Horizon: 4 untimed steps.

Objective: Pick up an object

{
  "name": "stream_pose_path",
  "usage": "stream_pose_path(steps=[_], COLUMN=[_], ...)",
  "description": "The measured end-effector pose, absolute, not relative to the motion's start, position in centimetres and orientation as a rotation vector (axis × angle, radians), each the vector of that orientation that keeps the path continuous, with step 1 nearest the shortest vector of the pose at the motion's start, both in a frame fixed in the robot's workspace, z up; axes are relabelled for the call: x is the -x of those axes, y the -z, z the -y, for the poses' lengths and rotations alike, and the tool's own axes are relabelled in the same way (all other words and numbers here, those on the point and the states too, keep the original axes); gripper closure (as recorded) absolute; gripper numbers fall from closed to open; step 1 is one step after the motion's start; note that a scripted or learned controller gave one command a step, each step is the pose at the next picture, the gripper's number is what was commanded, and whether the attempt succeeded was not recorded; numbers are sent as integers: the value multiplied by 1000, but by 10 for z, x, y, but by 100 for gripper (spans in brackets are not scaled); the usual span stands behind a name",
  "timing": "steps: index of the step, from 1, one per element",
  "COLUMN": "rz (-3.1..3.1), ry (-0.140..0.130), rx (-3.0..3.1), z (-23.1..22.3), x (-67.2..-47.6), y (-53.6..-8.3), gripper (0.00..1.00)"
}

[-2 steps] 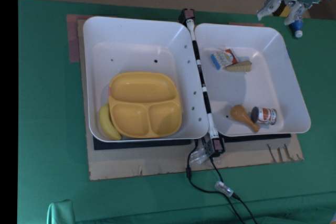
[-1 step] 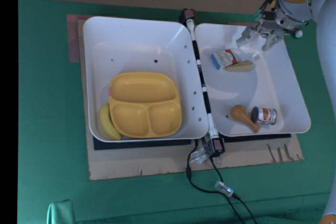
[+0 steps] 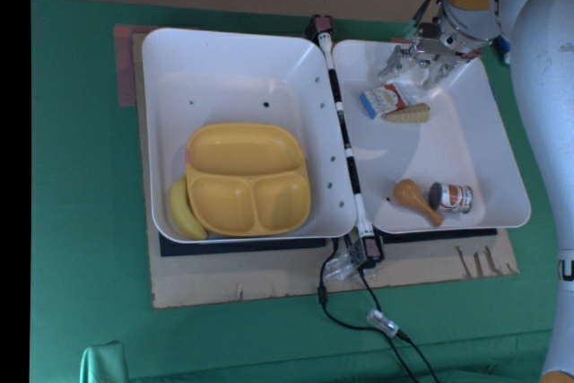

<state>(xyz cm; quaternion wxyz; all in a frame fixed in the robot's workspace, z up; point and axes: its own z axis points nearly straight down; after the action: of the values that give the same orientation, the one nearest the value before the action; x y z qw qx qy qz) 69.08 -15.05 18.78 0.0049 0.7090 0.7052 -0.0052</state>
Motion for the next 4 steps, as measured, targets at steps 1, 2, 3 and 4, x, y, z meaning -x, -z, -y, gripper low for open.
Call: stream_pose_path(steps=[1, 2, 3, 4], rz=[-2205, -2203, -2206, -2188], ry=[-2, 4, -7, -21], rx=[-2222, -2222, -2216, -2210], z=[147, 149, 109, 113], x=[-694, -693, -667, -671], y=[-205, -205, -187, -206], gripper=[100, 0, 0, 100])
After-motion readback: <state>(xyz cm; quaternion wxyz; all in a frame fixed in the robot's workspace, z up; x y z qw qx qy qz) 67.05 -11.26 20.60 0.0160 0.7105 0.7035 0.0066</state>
